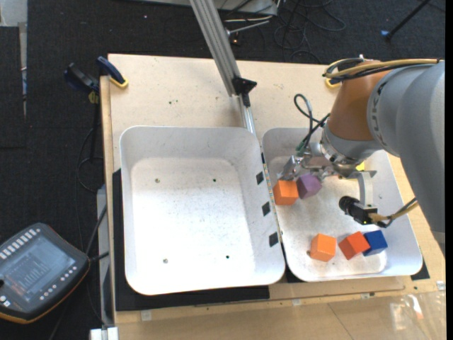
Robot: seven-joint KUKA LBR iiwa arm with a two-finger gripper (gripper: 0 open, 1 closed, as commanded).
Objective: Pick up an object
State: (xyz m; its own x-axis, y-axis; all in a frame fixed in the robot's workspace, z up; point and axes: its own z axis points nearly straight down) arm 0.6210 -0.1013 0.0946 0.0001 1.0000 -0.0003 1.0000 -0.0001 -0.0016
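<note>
My gripper (pixel 300 167) hangs low over the upper left part of the right bin (pixel 396 261), below the grey wrist with its orange band. Right under it an orange cube (pixel 285 192) and a purple block (pixel 310 185) lie side by side, touching each other. The gripper looks very close to both, and I cannot make out whether it holds either. Along the bin's front lie another orange cube (pixel 323 247), a red-orange cube (pixel 352 246) and a blue cube (pixel 376 241).
The left bin (pixel 127 147) sits next to the right one, their rims meeting in the middle. A slanted metal pole (pixel 216 37) comes down to the bins' back edge. A teach pendant (pixel 35 268) lies off the bench at lower left.
</note>
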